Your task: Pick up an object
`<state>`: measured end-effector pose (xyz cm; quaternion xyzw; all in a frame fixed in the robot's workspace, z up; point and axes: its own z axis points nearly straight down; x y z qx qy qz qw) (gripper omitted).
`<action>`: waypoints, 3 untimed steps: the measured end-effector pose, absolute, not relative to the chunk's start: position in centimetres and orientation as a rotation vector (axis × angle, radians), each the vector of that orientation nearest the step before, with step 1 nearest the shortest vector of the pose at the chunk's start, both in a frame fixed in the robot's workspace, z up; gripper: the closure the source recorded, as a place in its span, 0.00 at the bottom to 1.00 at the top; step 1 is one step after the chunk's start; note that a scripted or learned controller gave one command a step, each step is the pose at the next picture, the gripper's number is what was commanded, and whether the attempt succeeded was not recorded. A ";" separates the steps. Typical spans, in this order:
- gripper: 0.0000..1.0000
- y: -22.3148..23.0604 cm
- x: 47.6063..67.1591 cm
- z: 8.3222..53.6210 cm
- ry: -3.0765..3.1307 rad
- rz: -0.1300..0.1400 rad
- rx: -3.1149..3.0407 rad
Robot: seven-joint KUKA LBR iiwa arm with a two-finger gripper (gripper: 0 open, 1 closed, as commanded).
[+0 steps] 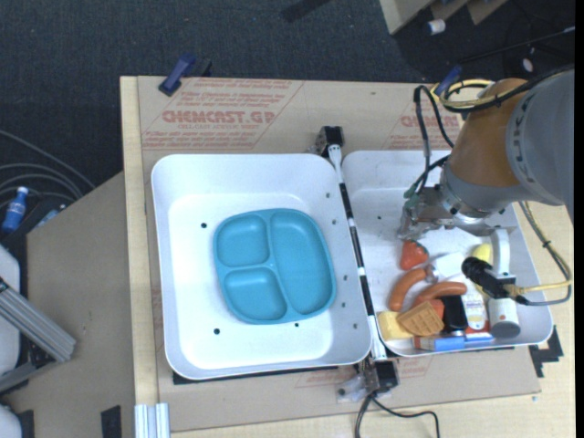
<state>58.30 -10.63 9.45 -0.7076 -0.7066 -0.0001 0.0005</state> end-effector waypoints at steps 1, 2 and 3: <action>0.00 -10.6 58.3 9.4 -2.219 0.000 -2.222; 0.00 -10.5 63.1 8.5 -2.222 0.000 -2.221; 0.00 -10.3 53.7 8.4 -2.220 0.001 -2.222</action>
